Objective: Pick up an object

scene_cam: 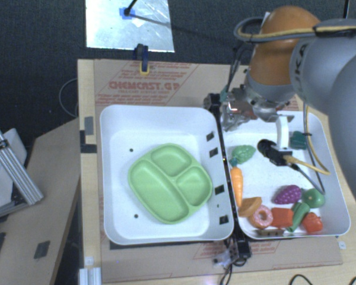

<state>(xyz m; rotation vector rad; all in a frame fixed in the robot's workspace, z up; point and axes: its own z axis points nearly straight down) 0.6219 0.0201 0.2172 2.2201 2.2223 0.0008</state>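
1. We start at the left bin [115,159]. It holds a green divided plate [169,183] lying flat near its middle, and we judge this a poor target for a pinch.
2. The gripper [231,117] hangs over the 11 o'clock corner of the right bin [258,174]. It carries nothing, and we cannot tell whether it is set wide or narrow.
3. The nearest candidate is the leafy green toy [243,154]. It lies just beside the gripper, toward 5 o'clock.
4. The carrot [237,184] lies farther off toward 6 o'clock, against the divider wall. Its long axis runs 12 to 6 o'clock.
5. The purple grapes [288,193] and the other toys cluster toward 4 o'clock, well apart from the gripper.
6. We judge that a short descent toward 5 o'clock suits the leafy toy.
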